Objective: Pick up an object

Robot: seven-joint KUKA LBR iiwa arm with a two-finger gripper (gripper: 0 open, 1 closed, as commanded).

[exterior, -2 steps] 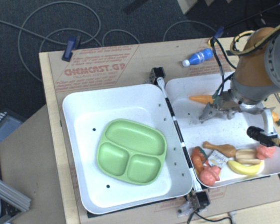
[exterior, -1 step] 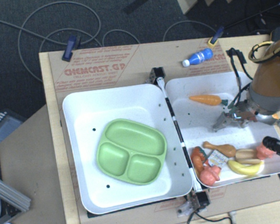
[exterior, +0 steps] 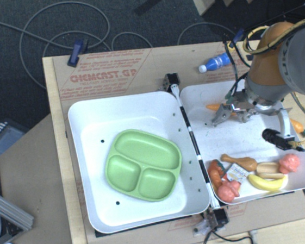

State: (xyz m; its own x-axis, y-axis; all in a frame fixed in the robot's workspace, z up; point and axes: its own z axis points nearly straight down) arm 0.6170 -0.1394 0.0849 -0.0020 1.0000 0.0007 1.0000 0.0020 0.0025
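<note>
A: Well, hanging low over the right shallow white bin (exterior: 194, 100), the two-finger metal gripper (exterior: 229, 113). Spread apart, pinching nothing.

B: Close to what?

A: Just beside a small orange carrot piece (exterior: 212, 107). Other toy food piled at the near edge: yellow plastic banana (exterior: 267, 181), brown drumstick (exterior: 240, 162).

B: Step now?

A: Probably reaching. Next, drop onto one piece and squeeze.

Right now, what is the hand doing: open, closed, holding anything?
Hand: open, fingers spread, nothing between them. It hangs over the right bin beside a small orange piece.
</note>
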